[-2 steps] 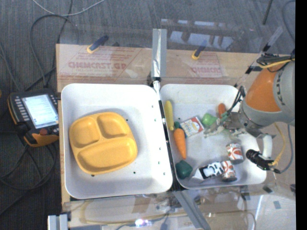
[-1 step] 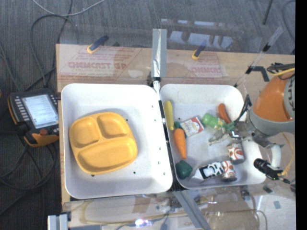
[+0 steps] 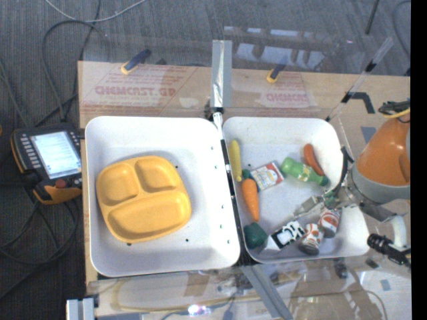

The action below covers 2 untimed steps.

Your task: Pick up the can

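While I'm watching the right bin (image 3: 331, 133), the gripper (image 3: 319, 204) is hovering, fingers apart and holding nothing; the can (image 3: 328, 221) is lying just at its five o'clock, tilted.

The red-and-white can (image 3: 328, 221) lies tilted near the right bin's (image 3: 280, 127) front right corner.

We see even, fairly bright light from overhead. The two shallow white plastic bins (image 3: 160, 135) look nearly washed out. Soft shadows sit under the yellow divided plastic tray (image 3: 143, 197). Glare streaks the clear sheet (image 3: 280, 42) toward one o'clock; detail is slightly soft throughout.
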### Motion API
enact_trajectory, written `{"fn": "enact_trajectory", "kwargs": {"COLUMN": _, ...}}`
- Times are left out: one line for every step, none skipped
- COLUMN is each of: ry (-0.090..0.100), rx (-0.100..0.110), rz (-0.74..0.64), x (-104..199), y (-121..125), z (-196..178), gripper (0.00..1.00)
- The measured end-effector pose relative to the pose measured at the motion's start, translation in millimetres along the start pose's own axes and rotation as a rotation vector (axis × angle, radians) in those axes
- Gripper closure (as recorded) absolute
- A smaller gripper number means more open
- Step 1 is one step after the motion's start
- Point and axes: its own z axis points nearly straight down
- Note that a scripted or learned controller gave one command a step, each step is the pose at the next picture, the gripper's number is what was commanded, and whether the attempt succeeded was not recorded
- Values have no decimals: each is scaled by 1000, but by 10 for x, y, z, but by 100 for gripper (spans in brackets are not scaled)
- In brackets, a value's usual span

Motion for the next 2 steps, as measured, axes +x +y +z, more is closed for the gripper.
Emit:
{"fn": "enact_trajectory", "kwargs": {"ry": 0, "rx": 0, "rz": 0, "x": 1, "y": -2, "z": 1, "gripper": 0}}
{"fn": "enact_trajectory", "kwargs": {"ry": 4, "rx": 4, "rz": -39, "x": -19, "y": -9, "z": 1, "gripper": 0}}
